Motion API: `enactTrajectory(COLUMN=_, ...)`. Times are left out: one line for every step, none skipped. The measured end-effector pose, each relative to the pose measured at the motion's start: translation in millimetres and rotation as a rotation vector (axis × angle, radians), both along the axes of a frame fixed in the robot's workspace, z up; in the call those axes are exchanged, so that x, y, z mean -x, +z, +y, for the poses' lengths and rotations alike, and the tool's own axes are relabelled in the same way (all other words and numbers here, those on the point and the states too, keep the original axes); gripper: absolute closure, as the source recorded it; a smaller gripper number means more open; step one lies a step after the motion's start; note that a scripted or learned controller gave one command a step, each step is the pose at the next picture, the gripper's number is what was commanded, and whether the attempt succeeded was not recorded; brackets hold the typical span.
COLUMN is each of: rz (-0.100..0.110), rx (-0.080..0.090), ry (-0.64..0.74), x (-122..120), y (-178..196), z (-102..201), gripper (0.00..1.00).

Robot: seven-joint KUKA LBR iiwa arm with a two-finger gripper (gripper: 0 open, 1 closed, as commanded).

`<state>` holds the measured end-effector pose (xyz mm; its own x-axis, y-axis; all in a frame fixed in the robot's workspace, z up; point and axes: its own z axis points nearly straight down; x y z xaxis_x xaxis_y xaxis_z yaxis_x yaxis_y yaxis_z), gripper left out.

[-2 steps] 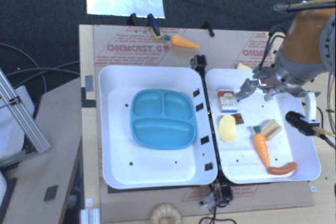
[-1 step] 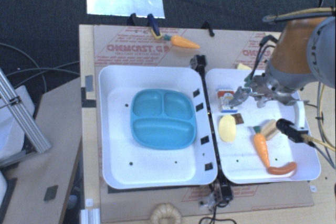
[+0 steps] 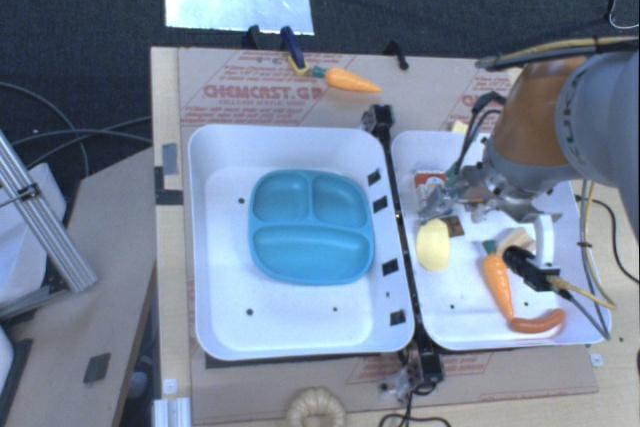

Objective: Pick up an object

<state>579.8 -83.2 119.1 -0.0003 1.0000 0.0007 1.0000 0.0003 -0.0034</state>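
My gripper (image 3: 446,199) hangs low over the right bin (image 3: 450,327), just above a pale yellow rounded object (image 3: 433,245). The grey arm with its orange band (image 3: 530,115) reaches in from the right and covers the bin's back right part. An orange toy carrot (image 3: 497,283) lies right of the yellow object. A reddish sausage (image 3: 537,322) rests near the bin's front right corner. A small red and white item (image 3: 430,179) sits close behind the gripper, partly hidden by it.
The left bin (image 3: 225,315) holds a blue divided plate (image 3: 310,225). A second toy carrot (image 3: 346,80) lies on the board behind the bins, next to a blue clamp (image 3: 292,46). A black divider (image 3: 395,235) runs between the bins. Cables trail at the right.
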Motion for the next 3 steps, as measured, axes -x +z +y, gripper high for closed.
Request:
enactTrajectory(rz=-0.002, rx=0.0, ry=0.0, x=-0.1, y=-36.5, z=0.4, gripper=0.0)
enactTrajectory(rz=-0.01, rx=0.001, ry=0.0, x=-2.6, y=-22.0, z=0.4, gripper=1.0)
enactTrajectory(rz=-0.01, rx=0.002, ry=0.003, x=-2.6, y=42.0, z=-2.4, gripper=1.0)
